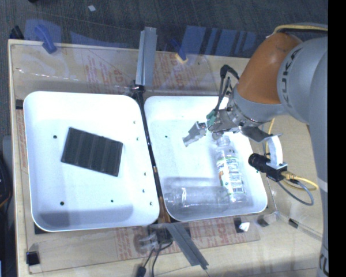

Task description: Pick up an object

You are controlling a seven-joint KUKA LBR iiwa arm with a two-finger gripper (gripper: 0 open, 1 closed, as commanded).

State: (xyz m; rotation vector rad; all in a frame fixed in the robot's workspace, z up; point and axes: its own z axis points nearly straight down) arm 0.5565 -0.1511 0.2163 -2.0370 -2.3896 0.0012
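A clear plastic bottle point(229, 169) with a white printed label lies lengthwise in the right bin point(161, 154), near its right wall. A second clear plastic container point(193, 194) lies on its side along that bin's front wall, touching the bottle's lower end. A dark ribbed rectangular pad point(93, 151) lies flat in the left bin point(40, 206). My gripper point(194, 134) hangs over the middle of the right bin, just left of the bottle's top end, and I see nothing held in it.
The grey arm with its orange band point(265, 74) reaches in over the right bin's far right corner. A black cable fitting point(264, 163) and a yellow cable point(303, 183) sit beside the bin's right wall. A metal divider bar point(145, 56) stands behind the bins.
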